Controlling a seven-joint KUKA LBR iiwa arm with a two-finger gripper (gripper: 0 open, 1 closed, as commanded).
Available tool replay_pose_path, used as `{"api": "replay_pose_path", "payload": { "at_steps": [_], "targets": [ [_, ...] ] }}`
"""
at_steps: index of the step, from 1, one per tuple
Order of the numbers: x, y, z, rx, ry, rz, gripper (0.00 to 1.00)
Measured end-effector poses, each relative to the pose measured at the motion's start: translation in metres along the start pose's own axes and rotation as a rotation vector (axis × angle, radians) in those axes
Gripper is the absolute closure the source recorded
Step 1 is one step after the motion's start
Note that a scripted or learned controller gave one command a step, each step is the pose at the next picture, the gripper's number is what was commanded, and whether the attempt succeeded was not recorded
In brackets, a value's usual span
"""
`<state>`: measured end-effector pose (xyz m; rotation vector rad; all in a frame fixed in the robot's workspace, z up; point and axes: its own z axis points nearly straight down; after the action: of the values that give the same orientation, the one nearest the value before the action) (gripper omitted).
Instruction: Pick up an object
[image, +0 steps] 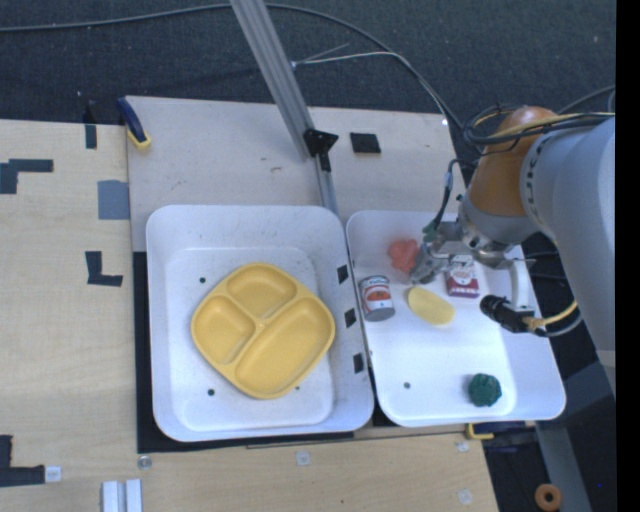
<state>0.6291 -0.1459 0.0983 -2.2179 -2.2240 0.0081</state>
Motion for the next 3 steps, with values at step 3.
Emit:
{"api": "replay_pose_path", "payload": {
  "at_steps": [3],
  "targets": [
    [0.015,0.006,-0.122,-0.004,0.003,0.001,1.00]
  ]
}}
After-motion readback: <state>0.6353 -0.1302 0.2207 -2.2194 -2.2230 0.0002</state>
